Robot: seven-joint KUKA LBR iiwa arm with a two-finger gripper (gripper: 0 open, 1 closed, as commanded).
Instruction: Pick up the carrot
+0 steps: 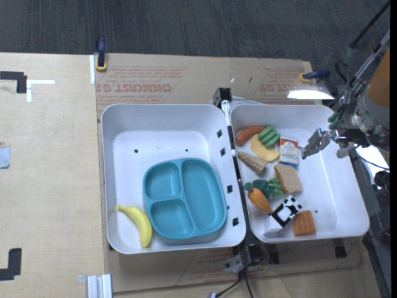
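Note:
The carrot (258, 199), orange with a green leafy top, lies in the right bin (338, 194) near its left wall, towards the front. My gripper (312, 144) hangs over the same bin further back and to the right, beside a small white carton (288, 152). Its fingers stand open with nothing between them. The carrot is well apart from the gripper, down and to its left.
Crowding the carrot are a bread slice (288, 179), a black-and-white cube (284, 212), an orange biscuit (304, 223), a cone (251, 161), a yellow slice (263, 149), a green piece (268, 135) and a sausage (248, 133). The left bin (124, 135) holds a teal divided plate (185, 198) and a banana (140, 224).

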